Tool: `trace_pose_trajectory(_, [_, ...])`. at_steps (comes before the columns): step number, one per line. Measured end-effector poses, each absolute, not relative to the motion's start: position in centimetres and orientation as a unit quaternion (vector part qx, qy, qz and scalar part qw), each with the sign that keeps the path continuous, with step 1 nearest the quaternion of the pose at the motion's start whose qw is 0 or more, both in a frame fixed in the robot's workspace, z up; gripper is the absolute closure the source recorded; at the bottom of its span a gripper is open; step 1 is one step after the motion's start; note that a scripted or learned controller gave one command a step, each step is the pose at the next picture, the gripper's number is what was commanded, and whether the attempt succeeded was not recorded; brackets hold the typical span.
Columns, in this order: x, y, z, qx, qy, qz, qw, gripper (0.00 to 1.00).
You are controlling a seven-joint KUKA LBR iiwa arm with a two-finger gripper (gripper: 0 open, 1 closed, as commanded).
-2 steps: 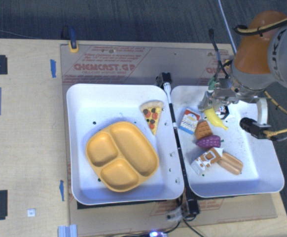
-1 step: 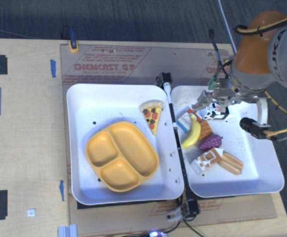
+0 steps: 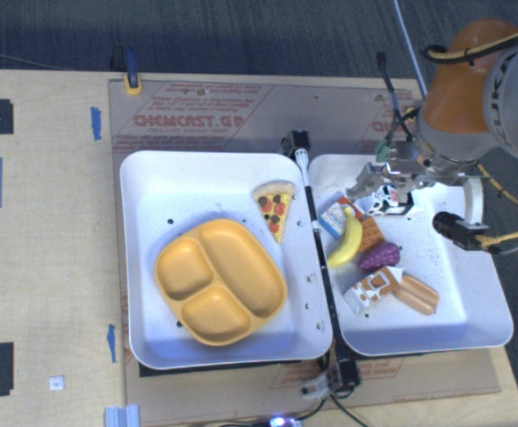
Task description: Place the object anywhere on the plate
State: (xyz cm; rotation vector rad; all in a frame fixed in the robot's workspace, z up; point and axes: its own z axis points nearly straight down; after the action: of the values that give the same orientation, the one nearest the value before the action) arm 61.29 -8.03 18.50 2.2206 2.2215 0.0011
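A yellow three-compartment plate [image 3: 219, 280] lies in the left bin [image 3: 143, 238] with nothing on it. A toy pizza slice [image 3: 275, 205] rests just beyond the plate's upper right corner. In the right bin [image 3: 481, 310] lie a banana [image 3: 347, 243], a purple grape bunch [image 3: 380, 256], a hot dog [image 3: 415, 293], a small white and brown box [image 3: 368, 289] and a blue and red carton [image 3: 333, 218]. My gripper [image 3: 382, 189] hangs over the upper left of the right bin, above the banana. A small black and white thing [image 3: 389, 202] sits right under it.
The divider between the bins [image 3: 317, 256] runs down the middle, with a black clamp [image 3: 295, 140] at its far end. The arm's grey wrist and orange band [image 3: 459, 87] fill the upper right. A cable [image 3: 473, 234] loops over the right bin.
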Motion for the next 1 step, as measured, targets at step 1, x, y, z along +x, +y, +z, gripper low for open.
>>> trace_pose_trajectory(1, [61.29, -8.03, 18.50, 0.707, 0.707, 0.0004, 0.000, 0.00])
